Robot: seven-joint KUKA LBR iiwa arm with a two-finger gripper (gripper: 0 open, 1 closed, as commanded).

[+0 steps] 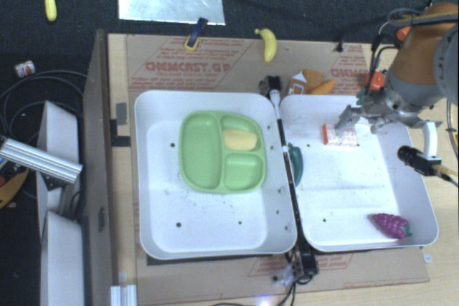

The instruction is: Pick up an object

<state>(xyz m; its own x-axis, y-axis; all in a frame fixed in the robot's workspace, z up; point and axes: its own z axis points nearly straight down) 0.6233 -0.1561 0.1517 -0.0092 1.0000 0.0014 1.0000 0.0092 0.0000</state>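
grey metal fingers of the gripper [353, 120] hang in the upper part of the right bin [358, 226], right of frame centre, tips just above a small red and white packet [338, 136] that lies flat on the bin floor. whether the fingers are spread or pressed together cannot be told (they blur into the packet's edge), and nothing shows between them. the arm [423, 61], with its orange band, enters from the upper right of the frame. lower right in the same bin rests a purple bunch of grapes [391, 225], well apart from the gripper. a teal object [295, 161] sits against the bin's left wall. the left bin [208, 236] holds a green divided plate [220, 153] with a yellow item [240, 139] in its upper right compartment. a banana [268, 44] lies on the cardboard above the bins.
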